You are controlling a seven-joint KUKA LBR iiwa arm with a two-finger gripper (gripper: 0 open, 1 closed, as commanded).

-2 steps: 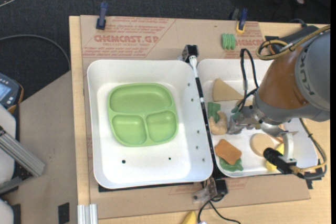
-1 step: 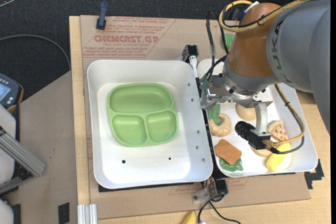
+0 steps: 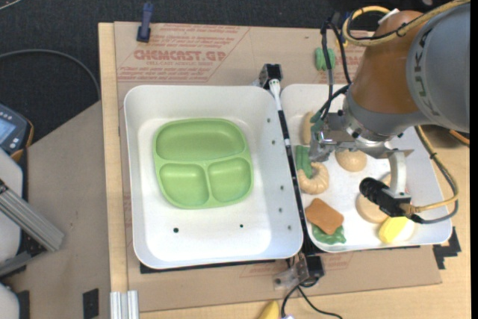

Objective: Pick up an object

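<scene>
Gripper: low at right bin's left edge; finger state cannot be told; best centred over croissant, clear of the wall.

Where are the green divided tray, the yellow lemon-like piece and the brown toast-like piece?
green divided tray (image 3: 202, 162): camera view, on the ridge between its compartments.
yellow lemon-like piece (image 3: 396, 229): camera view, on its rounded top.
brown toast-like piece (image 3: 325, 215): camera view, on its flat face.

The arm's wrist covers the pincer's tips and much of the right bin. The tan toy beneath it is half hidden. The arm runs off the right edge.
</scene>
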